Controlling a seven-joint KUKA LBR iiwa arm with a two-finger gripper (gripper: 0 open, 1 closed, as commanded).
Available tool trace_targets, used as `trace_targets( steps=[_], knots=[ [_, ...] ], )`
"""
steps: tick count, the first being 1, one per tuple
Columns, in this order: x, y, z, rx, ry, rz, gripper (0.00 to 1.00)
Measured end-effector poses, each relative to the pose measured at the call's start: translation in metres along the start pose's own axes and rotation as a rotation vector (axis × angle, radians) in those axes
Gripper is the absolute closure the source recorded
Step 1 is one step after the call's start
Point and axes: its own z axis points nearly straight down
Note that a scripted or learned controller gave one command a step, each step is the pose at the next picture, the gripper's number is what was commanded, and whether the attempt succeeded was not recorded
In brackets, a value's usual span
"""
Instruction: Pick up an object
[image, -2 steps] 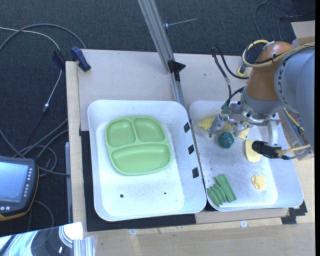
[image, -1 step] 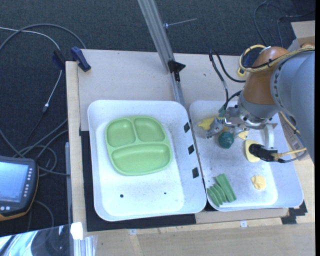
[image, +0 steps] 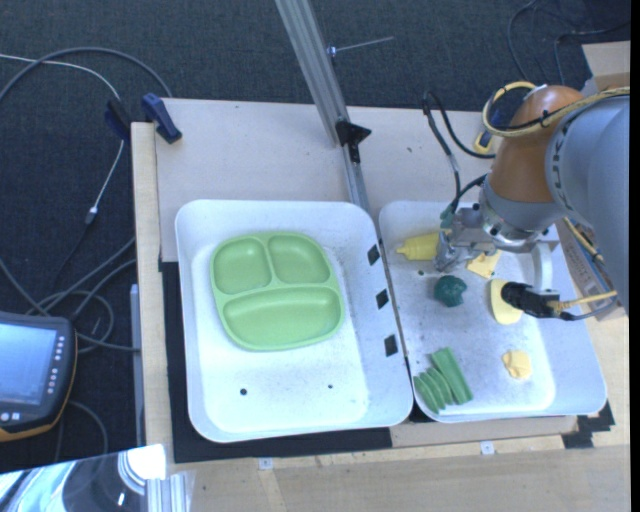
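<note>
Pods (image: 443, 378): green, ridged, bunched side by side; lay closest to the front, by the front wall of the right bin (image: 480, 335), near its left corner.
Lump (image: 517, 364): small, pale yellow, crumpled; sat right of the pods, apart from them.
Wedge (image: 505, 302): yellow, curved, rounded at the ends; rested further back on the right, touching a black part of the arm's fittings.
Ball (image: 450, 291): dark green, roundish, knobbly; lay mid-bin, left of the wedge and clear of it.
Slice (image: 484, 264): pale yellow, flat; partly hidden under the wrist.
Cob (image: 418, 246): yellow, longish, tapered; lay at the back left of the right bin.
Gripper (image: 452, 252): hung low over the back of the right bin; width of its opening could not be told; nothing seen held in it.
Ball to gripper: just in front of it, very near; contact could not be told.
Cob to gripper: just beside it on the left, touching or nearly so.
Pods and lump to gripper: well apart, towards the front.
Room: bare floor in the middle of the right bin, between ball, pods and lump.
Edges: cob near the back wall; pods against the front wall.
Left bin (image: 290, 395): bore a green divided plate (image: 278, 290), bare floor in front of it.
Arm (image: 560, 150): came in from the right, above the back right corner of the right bin.
</note>
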Motion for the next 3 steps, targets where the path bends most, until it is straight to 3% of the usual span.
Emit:
trace_targets(
  steps=[2, 3],
  knots=[
    [-0.001, -0.002, -0.089, -0.009, -0.003, 0.000, 1.00],
    [-0.001, 0.008, -0.151, -0.011, -0.004, -0.001, 1.00]
  ],
)
